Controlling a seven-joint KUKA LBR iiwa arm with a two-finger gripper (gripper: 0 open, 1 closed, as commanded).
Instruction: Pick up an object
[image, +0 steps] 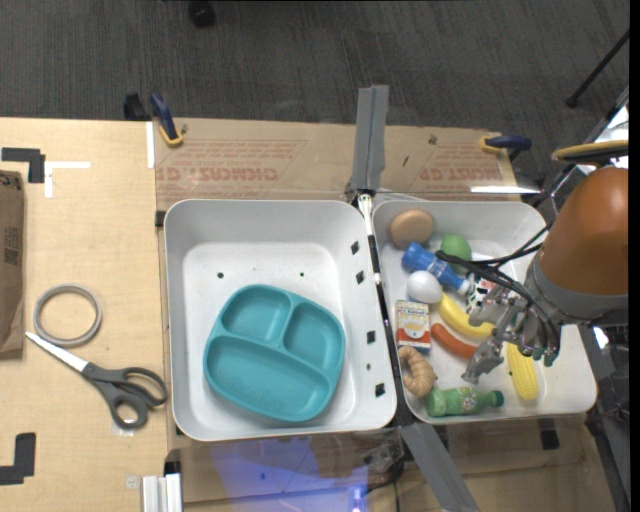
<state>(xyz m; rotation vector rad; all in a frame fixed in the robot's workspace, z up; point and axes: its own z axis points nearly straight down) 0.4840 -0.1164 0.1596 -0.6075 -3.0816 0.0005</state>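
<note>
The right bin holds a tan egg-shaped item, a green ball, a blue bottle, a white egg, a banana, a red sausage, a small carton, a brown pastry, a green bottle and a corn cob. My gripper hangs low over this bin, between the sausage and the corn cob, just above the green bottle. Its fingers stand apart with nothing visible between them.
The left bin holds a teal divided plate. On the wooden bench to the left lie scissors and a tape roll. Cardboard lies behind the bins, and the arm's orange band looms over the right bin's right side.
</note>
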